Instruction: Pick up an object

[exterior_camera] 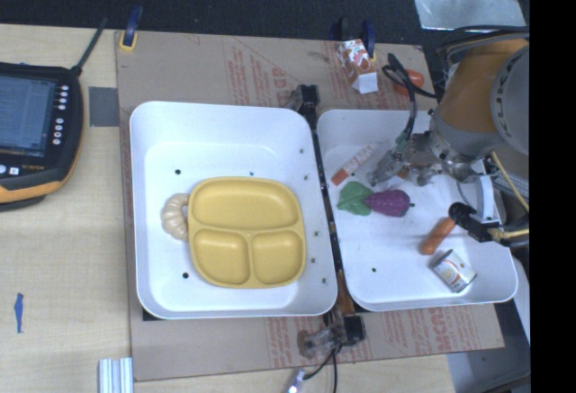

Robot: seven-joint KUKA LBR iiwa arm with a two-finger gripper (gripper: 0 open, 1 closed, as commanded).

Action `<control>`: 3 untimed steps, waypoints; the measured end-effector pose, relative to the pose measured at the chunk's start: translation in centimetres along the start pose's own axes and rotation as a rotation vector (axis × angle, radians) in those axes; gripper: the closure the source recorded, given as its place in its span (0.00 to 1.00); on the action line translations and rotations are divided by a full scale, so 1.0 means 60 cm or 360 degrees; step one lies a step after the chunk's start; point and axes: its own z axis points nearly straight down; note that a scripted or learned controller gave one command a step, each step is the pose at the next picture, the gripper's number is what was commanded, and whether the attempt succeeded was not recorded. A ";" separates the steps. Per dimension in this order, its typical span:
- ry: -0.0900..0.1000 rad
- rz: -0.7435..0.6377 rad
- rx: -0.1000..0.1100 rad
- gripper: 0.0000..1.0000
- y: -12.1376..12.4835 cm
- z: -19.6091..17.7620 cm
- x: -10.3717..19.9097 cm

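The right bin holds several small objects. A white and orange tube lies near its left wall. A green toy and a purple eggplant-like toy lie side by side in the middle. An orange stick-shaped piece and a small can lie toward the front right. My gripper hangs over the back middle of this bin, just above the purple toy and right of the tube. I see nothing held in it.
The left bin holds a yellow divided tray with a beige ridged object against its left side. A small box stands behind the bins. A teach pendant lies at the far left.
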 end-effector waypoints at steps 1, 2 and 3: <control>0.0001 0.0001 -0.0004 0.00 0.078 -0.002 -0.067; 0.0001 -0.0005 -0.0002 1.00 0.079 -0.019 -0.068; 0.0003 0.0000 -0.0006 1.00 0.079 -0.140 0.066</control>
